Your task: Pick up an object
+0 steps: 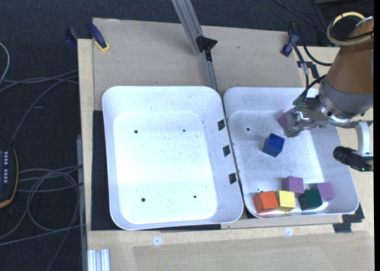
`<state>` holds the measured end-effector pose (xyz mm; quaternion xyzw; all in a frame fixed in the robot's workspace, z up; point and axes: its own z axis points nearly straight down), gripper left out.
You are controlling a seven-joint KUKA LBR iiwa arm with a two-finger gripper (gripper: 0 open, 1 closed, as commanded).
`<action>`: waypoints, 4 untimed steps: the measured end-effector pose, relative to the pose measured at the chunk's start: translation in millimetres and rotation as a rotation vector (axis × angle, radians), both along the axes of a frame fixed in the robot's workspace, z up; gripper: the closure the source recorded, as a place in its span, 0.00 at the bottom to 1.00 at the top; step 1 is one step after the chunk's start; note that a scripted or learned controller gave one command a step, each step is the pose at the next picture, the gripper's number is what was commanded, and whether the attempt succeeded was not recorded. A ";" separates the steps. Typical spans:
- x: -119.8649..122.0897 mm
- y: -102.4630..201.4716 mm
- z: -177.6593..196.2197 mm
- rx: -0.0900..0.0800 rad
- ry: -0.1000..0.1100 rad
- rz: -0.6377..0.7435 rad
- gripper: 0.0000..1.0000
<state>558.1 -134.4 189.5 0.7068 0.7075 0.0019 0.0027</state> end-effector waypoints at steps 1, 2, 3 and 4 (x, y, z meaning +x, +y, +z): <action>1.6 0.2 31.2 0.000 0.001 0.000 1.00; 15.0 44.6 27.7 0.002 0.004 0.005 1.00; 32.5 97.4 42.5 0.003 0.003 0.006 1.00; 44.7 152.2 55.0 0.004 0.003 0.007 1.00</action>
